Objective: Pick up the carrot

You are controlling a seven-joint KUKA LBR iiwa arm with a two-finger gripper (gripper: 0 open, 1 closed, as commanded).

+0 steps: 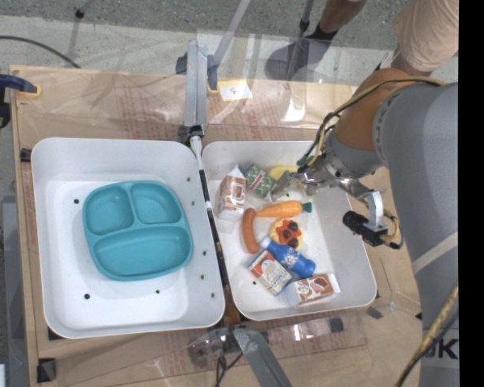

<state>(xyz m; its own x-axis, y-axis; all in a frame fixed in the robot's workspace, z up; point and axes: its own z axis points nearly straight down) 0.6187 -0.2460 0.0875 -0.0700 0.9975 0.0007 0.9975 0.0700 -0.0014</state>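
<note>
The orange carrot (281,210) with a green stem end lies flat in the right bin (351,252), near its middle, pointing left to right. My gripper (291,182) reaches in from the right and hangs just beyond the carrot's far side, close above the bin floor, beside a green packet (260,181) and a yellow item (278,172). Nothing shows in its grasp. The carrot rests free on the bin floor.
Around the carrot lie a reddish sausage (250,230), a brown carton (231,193), a red and yellow toy (287,232), a blue bottle (295,260) and two small cartons (269,272). The left bin (48,216) holds a teal divided plate (137,228).
</note>
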